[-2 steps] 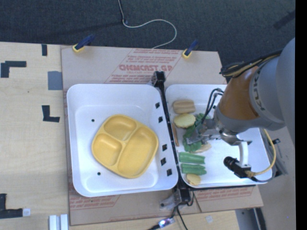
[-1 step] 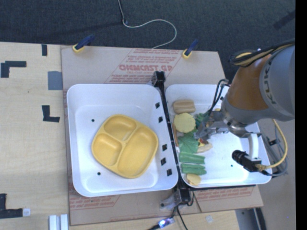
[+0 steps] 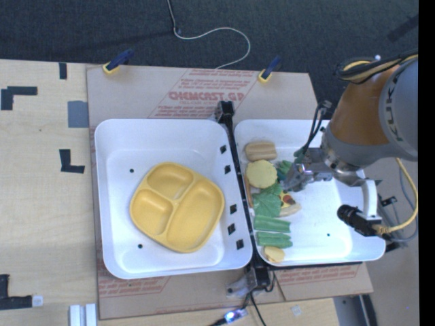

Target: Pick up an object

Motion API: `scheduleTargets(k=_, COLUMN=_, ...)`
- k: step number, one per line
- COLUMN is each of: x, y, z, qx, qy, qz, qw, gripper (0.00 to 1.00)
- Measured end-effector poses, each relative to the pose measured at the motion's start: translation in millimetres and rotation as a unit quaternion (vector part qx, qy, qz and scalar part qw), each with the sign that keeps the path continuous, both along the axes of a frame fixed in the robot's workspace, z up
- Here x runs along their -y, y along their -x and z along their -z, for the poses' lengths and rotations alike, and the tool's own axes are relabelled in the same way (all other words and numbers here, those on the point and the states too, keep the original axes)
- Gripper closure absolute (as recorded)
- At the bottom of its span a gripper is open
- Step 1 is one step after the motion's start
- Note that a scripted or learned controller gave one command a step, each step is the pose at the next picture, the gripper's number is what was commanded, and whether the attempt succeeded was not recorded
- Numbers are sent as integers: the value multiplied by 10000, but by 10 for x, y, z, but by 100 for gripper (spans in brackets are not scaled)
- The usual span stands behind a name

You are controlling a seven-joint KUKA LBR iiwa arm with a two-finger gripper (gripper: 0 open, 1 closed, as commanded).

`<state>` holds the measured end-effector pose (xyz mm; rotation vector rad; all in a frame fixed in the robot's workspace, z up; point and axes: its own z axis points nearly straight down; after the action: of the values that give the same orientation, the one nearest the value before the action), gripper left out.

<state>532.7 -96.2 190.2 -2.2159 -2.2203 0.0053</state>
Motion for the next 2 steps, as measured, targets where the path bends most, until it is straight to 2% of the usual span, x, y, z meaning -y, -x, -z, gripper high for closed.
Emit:
scheduleTargets(k=1, x=-6, y=-3, z=-321, qx=1, qy=1, qz=1, qw=10000, gripper=100)
scheduleTargets(k=2, x=-510, y=-230, z=-205, qx=-10, qy=0, qz=-23, qw=10000, gripper=100)
